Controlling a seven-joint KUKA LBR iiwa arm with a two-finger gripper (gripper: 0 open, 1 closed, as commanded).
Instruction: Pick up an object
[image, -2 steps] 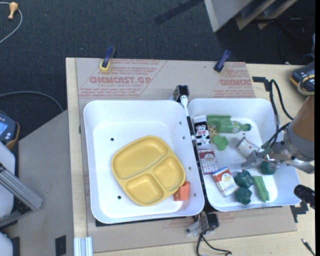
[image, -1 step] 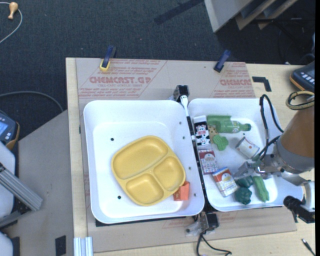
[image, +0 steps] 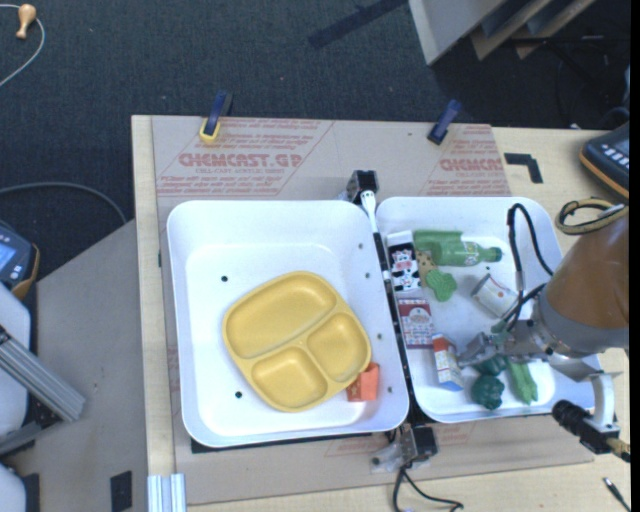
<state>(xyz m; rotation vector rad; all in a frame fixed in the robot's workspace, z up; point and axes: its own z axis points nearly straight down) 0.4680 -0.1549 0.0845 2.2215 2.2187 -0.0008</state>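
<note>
Bins sit side by side on the brown surface, which fills the middle of the frame. The left bin holds a yellow divided tray lying flat near its centre, and a small orange block touches the tray's lower right edge. The right bin holds a clutter of small things: a green bottle lies on its side near the upper wall, a black-and-white carton and a red-and-white packet lie along the left wall, a pale green piece sits just below the bottle, and a small white cup lies to the right of that. Lower down, a red-and-white tube lies near a dark green lump, and a bright green piece is just beside the lump on its right. The arm enters from the right edge of the frame, and its hand is low in the lower right part of the right bin, just above the dark green lump and close to the tube. Whether the hand is spread, clenched or grasping anything cannot be told from this angle, since its tips are blurred against the objects. Two clamps hold the upper edge of the surface.
</note>
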